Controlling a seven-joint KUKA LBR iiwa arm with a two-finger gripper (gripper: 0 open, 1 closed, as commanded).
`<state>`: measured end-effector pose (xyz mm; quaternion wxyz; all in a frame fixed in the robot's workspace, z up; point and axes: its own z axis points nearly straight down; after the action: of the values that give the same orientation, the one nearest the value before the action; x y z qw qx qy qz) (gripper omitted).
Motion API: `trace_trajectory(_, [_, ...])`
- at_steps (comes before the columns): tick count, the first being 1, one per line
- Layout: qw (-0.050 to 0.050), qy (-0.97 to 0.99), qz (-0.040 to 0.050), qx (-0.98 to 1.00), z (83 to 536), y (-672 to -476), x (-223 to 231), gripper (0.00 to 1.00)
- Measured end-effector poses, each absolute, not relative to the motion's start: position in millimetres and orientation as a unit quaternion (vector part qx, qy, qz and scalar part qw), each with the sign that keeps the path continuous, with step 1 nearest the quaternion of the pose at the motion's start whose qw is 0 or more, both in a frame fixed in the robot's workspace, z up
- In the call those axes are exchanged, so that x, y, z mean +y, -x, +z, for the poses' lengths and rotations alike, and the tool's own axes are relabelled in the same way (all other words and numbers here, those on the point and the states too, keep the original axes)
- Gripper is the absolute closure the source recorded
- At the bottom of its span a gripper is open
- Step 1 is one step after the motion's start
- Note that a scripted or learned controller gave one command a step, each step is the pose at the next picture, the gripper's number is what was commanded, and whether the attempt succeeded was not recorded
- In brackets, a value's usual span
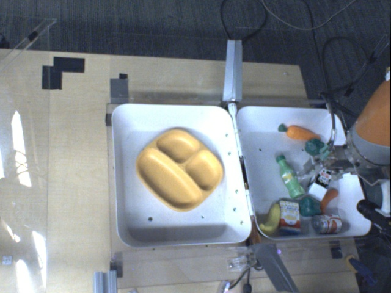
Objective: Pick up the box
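Over the right bin [264, 122], gripper [322, 165] low among small items, finger state impossible to tell, box [289, 215] near the bin's near edge, beside banana [269, 220] and can [327, 224], yellow tray [179, 168] in left bin [125, 163].

Arm [374, 124] was cut off by the right edge, w/ just its orange band and part of the grey wrist in view. Gripper [322, 166] sat low over the right bin [263, 127], amid clutter; its jaws were too small & blurred to tell open from closed. Small black-and-white box [322, 177] under it was partly covered by the gripper. Box w/ red label [289, 213] had print too blurred to read.
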<state>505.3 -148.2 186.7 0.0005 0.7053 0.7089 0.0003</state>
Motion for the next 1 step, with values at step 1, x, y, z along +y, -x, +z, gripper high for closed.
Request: trace_trajectory(1, [-0.001, -0.738, 0.0000, 0.675, 120.3, -526.0, -100.7, 0.00])
